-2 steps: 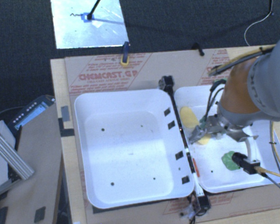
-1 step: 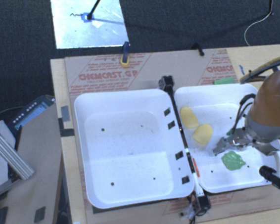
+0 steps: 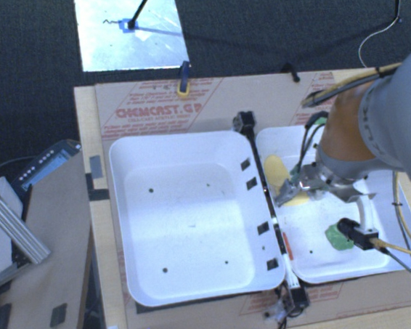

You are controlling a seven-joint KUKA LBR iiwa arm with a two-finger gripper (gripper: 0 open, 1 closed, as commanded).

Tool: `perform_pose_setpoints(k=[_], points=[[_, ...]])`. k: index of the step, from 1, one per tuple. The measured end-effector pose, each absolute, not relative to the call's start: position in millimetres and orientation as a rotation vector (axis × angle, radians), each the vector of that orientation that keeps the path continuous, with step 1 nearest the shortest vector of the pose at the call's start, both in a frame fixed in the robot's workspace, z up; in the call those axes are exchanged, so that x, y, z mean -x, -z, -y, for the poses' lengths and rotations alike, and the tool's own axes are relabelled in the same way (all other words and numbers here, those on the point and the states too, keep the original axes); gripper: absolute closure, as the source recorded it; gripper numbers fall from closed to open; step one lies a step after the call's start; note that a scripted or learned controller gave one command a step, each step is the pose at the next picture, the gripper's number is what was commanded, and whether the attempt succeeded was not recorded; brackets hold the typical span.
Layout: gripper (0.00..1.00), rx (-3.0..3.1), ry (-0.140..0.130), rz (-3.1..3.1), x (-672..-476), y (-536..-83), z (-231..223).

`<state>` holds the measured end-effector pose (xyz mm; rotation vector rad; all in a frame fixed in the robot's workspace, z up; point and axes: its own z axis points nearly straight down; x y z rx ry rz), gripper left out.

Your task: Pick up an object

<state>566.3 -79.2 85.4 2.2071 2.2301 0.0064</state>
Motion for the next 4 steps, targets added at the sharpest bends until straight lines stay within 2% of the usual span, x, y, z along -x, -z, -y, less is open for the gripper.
perform_pose_setpoints(k=[1, 2, 3, 4], points=[[0.0, -2.199, -0.02, -2.227, -634.1, -214, 15], [0.0, -2.207, -0.009, -2.229, -670.8, -221, -49], [0.0, -2.208, -0.008, -2.232, -668.8, -247, -125], [1.0, -2.207, -0.006, -2.23, -669.6, -257, -120]])
